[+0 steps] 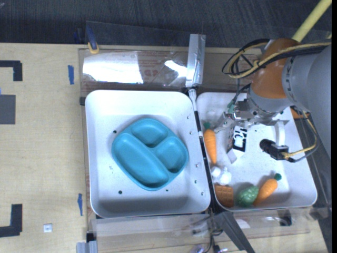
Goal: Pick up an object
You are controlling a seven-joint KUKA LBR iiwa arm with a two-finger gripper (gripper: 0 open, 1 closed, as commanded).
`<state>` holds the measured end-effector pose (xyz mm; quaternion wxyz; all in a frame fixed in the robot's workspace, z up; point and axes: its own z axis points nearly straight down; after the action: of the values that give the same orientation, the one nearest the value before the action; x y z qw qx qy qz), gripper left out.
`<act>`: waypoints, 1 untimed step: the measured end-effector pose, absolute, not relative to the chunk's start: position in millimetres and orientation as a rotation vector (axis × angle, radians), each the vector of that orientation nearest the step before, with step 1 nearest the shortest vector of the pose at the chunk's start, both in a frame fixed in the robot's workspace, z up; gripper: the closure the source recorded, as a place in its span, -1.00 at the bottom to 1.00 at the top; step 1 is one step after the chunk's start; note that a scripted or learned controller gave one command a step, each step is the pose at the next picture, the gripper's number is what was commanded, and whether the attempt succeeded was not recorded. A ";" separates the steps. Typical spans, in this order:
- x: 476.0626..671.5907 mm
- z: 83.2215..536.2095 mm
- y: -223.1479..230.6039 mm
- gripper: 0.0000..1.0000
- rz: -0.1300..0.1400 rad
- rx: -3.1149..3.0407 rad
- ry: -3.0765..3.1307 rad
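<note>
One gripper (243, 136) hangs low in your right bin (303, 191); you cannot tell its state. Just left lies a carrot (210, 145); another carrot (267, 188) sits near the front wall. Your left bin (100, 109) holds a blue tray (149, 153).

Two white bins (105, 194) sit on a pale wood counter (37, 152) marked with black and blue tape, the left holding a turquoise divided plate (150, 153), the right orange carrots (210, 145), a green broccoli (246, 195) and a black-and-white card (239, 138).
</note>
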<state>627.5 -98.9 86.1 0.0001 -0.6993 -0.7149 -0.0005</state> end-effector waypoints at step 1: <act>629.6 98.7 -99.8 1.00 -0.009 -2.203 -2.247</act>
<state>629.6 -99.8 98.7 -0.0028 -0.7001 -0.7140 -0.0028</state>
